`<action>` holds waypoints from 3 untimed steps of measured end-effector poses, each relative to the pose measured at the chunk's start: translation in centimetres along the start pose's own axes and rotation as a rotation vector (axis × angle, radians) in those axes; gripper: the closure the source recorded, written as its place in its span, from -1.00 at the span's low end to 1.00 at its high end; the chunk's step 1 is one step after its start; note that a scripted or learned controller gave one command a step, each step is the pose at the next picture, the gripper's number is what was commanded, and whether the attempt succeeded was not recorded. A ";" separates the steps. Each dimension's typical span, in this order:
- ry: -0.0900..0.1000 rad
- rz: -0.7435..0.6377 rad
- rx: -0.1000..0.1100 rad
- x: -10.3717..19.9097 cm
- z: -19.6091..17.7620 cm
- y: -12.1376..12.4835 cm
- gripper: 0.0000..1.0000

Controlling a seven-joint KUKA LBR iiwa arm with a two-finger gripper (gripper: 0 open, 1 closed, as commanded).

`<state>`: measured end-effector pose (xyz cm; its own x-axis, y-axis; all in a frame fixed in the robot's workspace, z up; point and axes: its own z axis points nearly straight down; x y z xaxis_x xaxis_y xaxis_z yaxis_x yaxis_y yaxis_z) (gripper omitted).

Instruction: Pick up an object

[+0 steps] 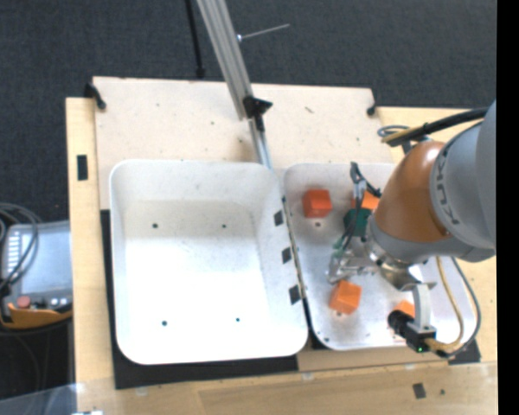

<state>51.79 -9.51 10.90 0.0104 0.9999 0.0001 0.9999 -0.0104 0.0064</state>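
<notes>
My gripper (pixel 348 264) hangs low in the right bin (pixel 322 340), under the grey and orange wrist. An orange cube (pixel 346 297) lies just in front of it, close to touching or just apart. A second orange cube (pixel 317 202) sits toward the bin's back left. A green object (pixel 356 220) and a small orange piece (pixel 370 202) lie beside the wrist, partly covered by it. Another small orange piece (pixel 404 309) shows near the bin's front right. I see nothing held in the gripper.
The left bin (pixel 121 188) stands beside the right one, and a row of black clips (pixel 287 256) runs along the wall they share. A slanted metal pole (pixel 233 67) rises from the back of the bench. Cables (pixel 457 314) trail at the right bin's front right.
</notes>
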 end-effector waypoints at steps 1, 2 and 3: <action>-0.001 -0.003 0.001 -0.7 -4.6 -0.3 1.00; -0.001 -0.014 -0.001 -0.5 -10.1 -1.0 1.00; 0.000 -0.014 0.003 -0.6 -11.6 -0.9 1.00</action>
<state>50.85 -10.10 22.48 -0.0034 1.0000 -0.0004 1.0000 0.0034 0.0039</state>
